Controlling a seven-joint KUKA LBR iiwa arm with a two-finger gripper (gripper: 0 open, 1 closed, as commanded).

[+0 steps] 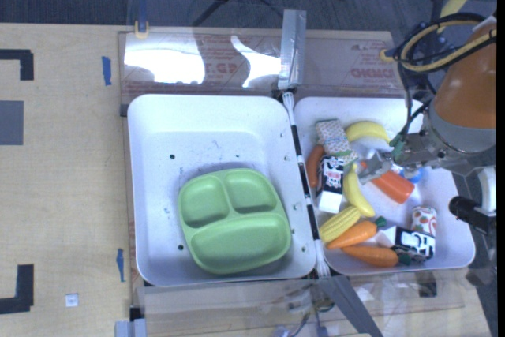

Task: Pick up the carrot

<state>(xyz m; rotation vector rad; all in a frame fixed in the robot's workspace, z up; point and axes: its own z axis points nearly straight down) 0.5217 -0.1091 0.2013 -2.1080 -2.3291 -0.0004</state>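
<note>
Two orange carrots lie near the front of the right bin (461,249): one carrot (353,234) slants up to the right beside a yellow corn cob (338,222), and the other carrot (371,255) lies flat just in front of it. My gripper (377,165) hangs over the middle of the right bin, above a banana (357,193) and next to an orange-red block (393,186). It is well behind the carrots and apart from them. The arm's orange band (473,95) shows at the right.
The right bin is crowded: a second banana (368,130), a patterned box (332,135), a black-and-white carton (332,173), an orange sausage-like piece (315,165), a small spotted cup (424,219). A green divided plate (233,222) lies in the left bin (158,138).
</note>
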